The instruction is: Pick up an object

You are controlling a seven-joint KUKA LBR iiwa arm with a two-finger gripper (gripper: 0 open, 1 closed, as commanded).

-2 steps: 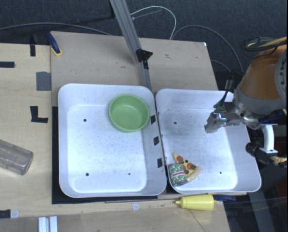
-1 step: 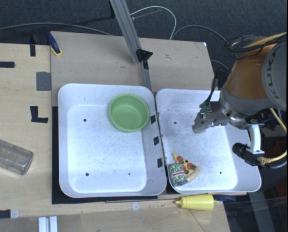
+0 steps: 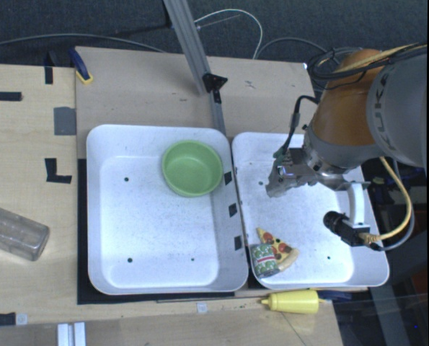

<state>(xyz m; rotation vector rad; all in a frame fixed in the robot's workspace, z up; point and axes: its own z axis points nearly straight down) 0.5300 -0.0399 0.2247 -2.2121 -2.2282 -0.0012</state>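
Bins sit side by side on the bench, and the right bin (image 3: 344, 265) makes the handiest landmark. The gripper (image 3: 279, 184) hangs over that bin's upper left part, low above the white floor, with nothing visible between its fingers; whether they stand wide or narrow, I cannot tell from here. A pizza slice toy (image 3: 279, 249) lies at the bin's near left corner, touching a small printed packet (image 3: 264, 260) beside it, both well below the gripper. Just outside the bin's near rim lies a yellow bottle (image 3: 295, 302). Left of the bin, in the left bin (image 3: 127, 265), a green bowl (image 3: 192, 168) rests upright.
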